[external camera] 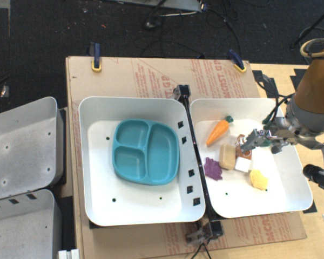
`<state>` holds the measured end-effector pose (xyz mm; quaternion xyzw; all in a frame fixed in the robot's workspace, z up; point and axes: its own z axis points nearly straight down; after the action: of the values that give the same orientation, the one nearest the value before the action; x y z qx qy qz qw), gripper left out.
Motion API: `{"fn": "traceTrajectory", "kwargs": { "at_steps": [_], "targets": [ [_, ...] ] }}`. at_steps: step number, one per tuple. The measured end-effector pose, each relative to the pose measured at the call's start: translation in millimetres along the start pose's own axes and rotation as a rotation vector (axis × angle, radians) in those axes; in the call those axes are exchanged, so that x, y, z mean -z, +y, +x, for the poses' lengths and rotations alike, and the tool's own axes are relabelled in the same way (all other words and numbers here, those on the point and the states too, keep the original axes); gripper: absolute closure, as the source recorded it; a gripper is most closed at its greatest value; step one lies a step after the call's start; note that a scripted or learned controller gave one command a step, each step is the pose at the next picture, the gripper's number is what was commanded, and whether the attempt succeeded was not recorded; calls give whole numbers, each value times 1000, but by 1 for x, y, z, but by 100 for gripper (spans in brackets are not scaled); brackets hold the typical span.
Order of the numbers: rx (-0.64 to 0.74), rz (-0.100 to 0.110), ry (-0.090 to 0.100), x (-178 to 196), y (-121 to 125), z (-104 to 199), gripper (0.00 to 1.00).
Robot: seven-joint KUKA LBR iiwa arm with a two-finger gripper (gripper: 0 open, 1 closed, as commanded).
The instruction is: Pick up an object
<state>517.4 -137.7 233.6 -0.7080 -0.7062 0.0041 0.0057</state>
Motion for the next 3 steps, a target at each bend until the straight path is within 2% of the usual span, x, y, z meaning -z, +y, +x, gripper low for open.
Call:
{"fn": "traceTrajectory", "kwargs": {
  "at_steps": [1,3],
  "targets": [
    [3,-13,-2,7,2,1,0],
    [2,-13,-2,-115,12,4,0]
  ]
}}
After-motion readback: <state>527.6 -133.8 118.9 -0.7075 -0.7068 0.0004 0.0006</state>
